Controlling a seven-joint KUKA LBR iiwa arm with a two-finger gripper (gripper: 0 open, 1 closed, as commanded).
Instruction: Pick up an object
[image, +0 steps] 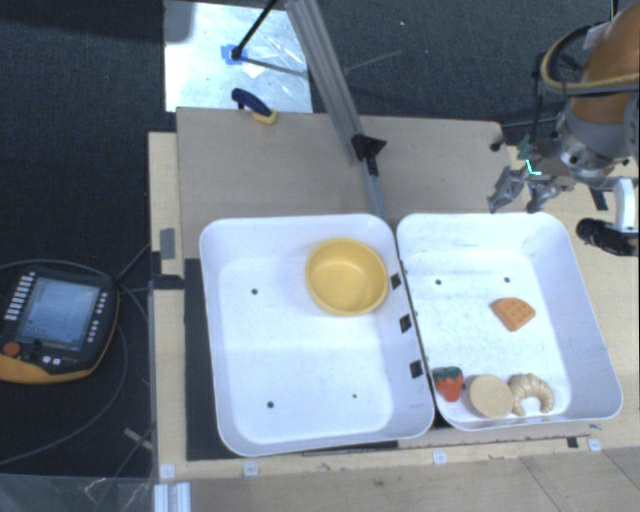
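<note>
While the tool (520, 190) hangs above the far edge of the right bin (590, 345), jaws apart and gripping nothing, the pick is at the approach stage. Next it needs to come down over one target. Candidates sit in that bin: an orange wedge (513, 313) mid-bin, then a red piece (448, 382), a round biscuit (490, 396) and a croissant (532, 391) along the near edge. A yellow bowl (346, 276) rests in the left bin (230, 400)
</note>
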